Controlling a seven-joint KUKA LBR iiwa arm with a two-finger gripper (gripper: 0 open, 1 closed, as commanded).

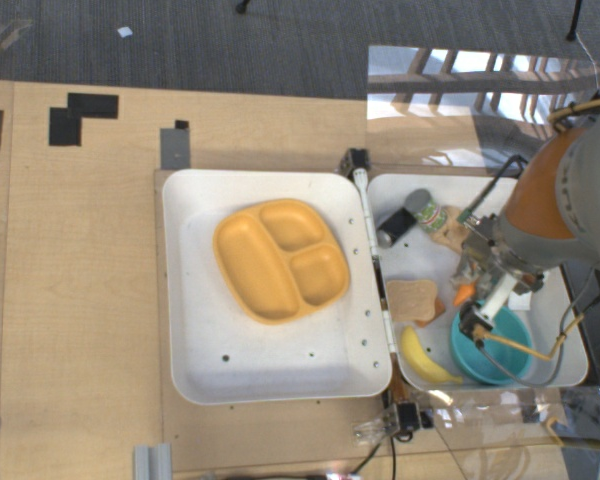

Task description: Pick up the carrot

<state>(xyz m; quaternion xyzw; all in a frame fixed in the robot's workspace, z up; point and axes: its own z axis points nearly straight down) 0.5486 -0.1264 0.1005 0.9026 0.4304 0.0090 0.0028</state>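
The hand (pixel 478 266) hangs low over the middle of the right bin (pixel 420 260); I cannot tell whether it is apart or together. Just beside it shows a small orange bit of the carrot (pixel 464 293), between the bread slice (pixel 412 300) and the teal bowl (pixel 492 356).

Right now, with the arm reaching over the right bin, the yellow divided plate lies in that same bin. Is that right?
No. The camera view shows the yellow divided plate in the left bin, not the right one. The arm does reach over the right bin, where the carrot, banana and teal bowl lie.
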